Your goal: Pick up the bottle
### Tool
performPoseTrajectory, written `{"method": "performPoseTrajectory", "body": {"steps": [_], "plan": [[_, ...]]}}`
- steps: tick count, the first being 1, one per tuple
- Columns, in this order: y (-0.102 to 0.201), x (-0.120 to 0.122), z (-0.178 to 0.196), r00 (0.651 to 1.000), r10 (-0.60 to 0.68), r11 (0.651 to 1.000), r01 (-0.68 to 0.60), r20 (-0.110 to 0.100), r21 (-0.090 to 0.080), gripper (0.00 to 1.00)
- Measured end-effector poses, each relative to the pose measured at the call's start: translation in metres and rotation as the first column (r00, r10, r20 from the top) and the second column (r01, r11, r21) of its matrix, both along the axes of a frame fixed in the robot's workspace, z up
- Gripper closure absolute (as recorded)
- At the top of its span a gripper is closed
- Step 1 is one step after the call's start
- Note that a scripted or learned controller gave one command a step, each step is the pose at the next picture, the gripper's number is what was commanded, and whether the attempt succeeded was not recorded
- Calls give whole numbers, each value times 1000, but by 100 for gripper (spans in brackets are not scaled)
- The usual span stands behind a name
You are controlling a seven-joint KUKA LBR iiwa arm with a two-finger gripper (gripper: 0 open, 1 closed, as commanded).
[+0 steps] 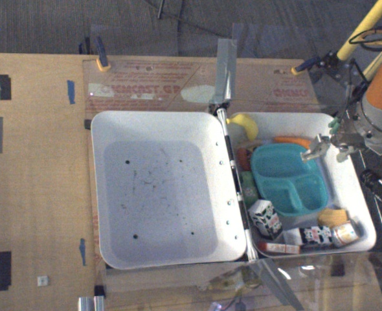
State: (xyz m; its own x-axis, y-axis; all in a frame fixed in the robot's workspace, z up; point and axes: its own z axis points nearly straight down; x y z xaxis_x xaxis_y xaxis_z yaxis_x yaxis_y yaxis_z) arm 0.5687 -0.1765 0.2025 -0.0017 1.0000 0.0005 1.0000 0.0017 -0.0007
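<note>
The bottle (325,234) lies on its side in the right bin's near right corner; it has a black-and-white label and a tan end. My gripper (316,147) hangs over the far right part of that bin, above the far right corner of a teal divided tray (288,177). It is well away from the bottle, toward the back. Nothing shows in its grasp.
The right bin (362,206) also holds a yellow banana-like piece (244,126), an orange carrot (289,140), a cow-patterned carton (265,217), an orange-brown piece (333,216) and a red-and-white tube (279,246). The left bin (107,135) sits alongside.
</note>
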Motion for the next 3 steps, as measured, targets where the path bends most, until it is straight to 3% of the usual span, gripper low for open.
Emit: {"method": "performPoseTrajectory", "body": {"steps": [1, 2, 3], "plan": [[19, 6, -92, 998, -51, 999, 51, 27, -10, 0], [-19, -12, -110, 988, -152, 988, 152, 19, -1, 0], [-22, -11, -98, 987, -157, 988, 157, 27, -6, 100]]}}
